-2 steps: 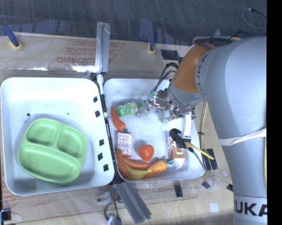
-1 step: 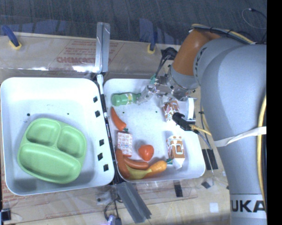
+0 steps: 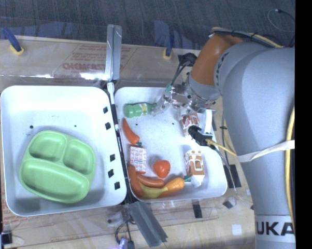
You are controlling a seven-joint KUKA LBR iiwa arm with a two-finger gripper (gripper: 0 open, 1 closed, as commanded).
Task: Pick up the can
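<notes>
The can (image 3: 138,158), a small cylinder with a red and white label, lies on its side in the right bin (image 3: 156,128) near the left wall. My gripper (image 3: 186,105) hangs over the bin's far right corner, well to the upper right of the can and apart from it. Just below the gripper, partly hidden by it, lies a brown and white pack (image 3: 190,121). The green bottle (image 3: 138,109) lies just left of the gripper.
Around the can are an orange pepper (image 3: 130,132), a red tomato (image 3: 161,167), a banana (image 3: 151,191), a sausage (image 3: 148,181) and a carton (image 3: 195,165). The left bin (image 3: 21,102) holds a green divided tray (image 3: 57,166). The grey arm (image 3: 254,123) covers the right side.
</notes>
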